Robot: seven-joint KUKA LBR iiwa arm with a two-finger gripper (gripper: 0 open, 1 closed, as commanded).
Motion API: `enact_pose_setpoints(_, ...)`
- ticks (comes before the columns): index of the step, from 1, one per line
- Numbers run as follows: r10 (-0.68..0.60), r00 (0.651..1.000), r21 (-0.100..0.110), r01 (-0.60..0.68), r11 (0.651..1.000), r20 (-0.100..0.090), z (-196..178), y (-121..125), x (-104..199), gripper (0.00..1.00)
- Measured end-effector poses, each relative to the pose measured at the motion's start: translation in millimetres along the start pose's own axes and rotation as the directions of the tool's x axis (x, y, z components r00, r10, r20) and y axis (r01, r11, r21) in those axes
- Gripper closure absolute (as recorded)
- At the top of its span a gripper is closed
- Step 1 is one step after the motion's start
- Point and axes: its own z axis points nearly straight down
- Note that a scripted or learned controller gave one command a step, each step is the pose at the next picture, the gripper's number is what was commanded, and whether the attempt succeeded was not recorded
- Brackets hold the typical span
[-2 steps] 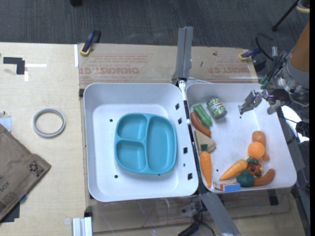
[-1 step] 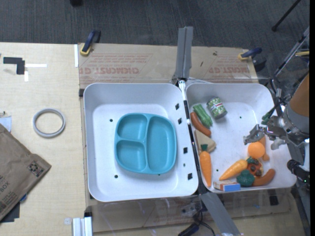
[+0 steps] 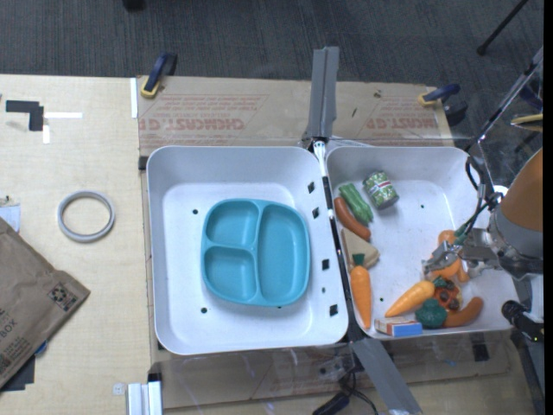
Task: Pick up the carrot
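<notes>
**Carrot in the right bin, gripper low beside the toy pile**

Carrot [image 3: 360, 295] lies along the left wall of the right bin [image 3: 413, 173], near the front, pointed end toward the front edge, green stub at its top. Nothing is touching it. A 2nd orange carrot-like piece [image 3: 410, 297] lies tilted just to its right, near the front wall, next to a small orange-and-blue box [image 3: 403, 327].

Gripper [image 3: 445, 258] is down in the right side of the same bin, over a cluster of orange and green toys [image 3: 448, 294]. Can't tell how its fingers stand; they blur into the clutter. It is well apart from the carrot on the left wall. The arm [image 3: 523, 206] comes in from the right, orange band showing.

Further back in that bin: a green vegetable [image 3: 354, 204] on a reddish sausage shape [image 3: 352, 223], a green can [image 3: 380, 189] on its side, a tan wedge [image 3: 360, 251] just behind the carrot's top.

Left bin [image 3: 173, 258] holds a teal 3-compartment plate [image 3: 257, 252]. A tape roll [image 3: 86, 215] sits on the bench at left.
</notes>
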Motion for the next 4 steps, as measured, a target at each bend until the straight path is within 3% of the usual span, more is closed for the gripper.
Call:
enact_pose_setpoints(1, -0.001, 1.0, -0.004, 0.001, 1.0, -0.001, -12, 2, 1, 1.0)
enact_pose_setpoints(2, 0.346, 0.938, -0.017, -0.346, 0.938, -0.001, -7, 45, 60, 1.0)
enact_pose_setpoints(3, 0.348, 0.938, -0.005, -0.348, 0.938, 0.004, -1, 41, 59, 0.0)
enact_pose_setpoints(4, 0.184, 0.983, -0.001, -0.184, 0.983, 0.004, -11, -2, 95, 0.0)
